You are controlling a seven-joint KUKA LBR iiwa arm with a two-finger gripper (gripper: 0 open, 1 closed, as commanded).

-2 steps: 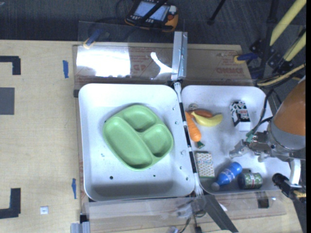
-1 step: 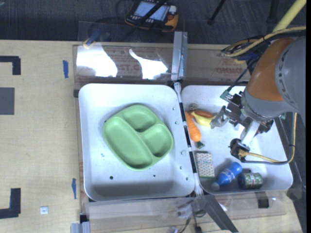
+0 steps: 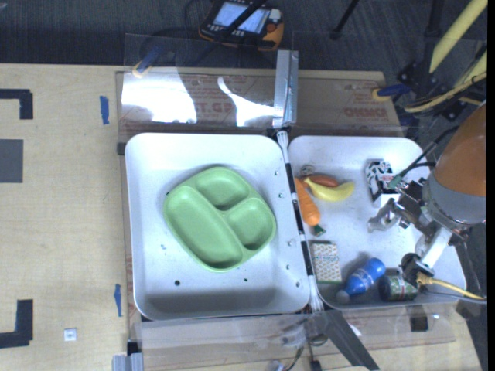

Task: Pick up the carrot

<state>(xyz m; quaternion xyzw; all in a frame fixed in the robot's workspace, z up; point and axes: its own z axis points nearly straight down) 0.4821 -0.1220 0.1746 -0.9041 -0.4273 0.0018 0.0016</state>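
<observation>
The carrot [image 3: 307,205] lies along the left wall of the right bin [image 3: 352,146], just below a banana [image 3: 335,191], right of frame centre. The gripper [image 3: 384,214] hovers at middle right over that bin, well apart from the carrot; whether it is clenched or released cannot be told.

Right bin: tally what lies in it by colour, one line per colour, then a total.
In the right bin:
Orange: 1, the carrot
Yellow: 1, the banana
Red-orange: 1, a small piece behind the banana
Blue: 1, the bottle
Green: 1, the can
Patterned: 1, the packet
Black and white: 1, a small item
Total: 7
</observation>
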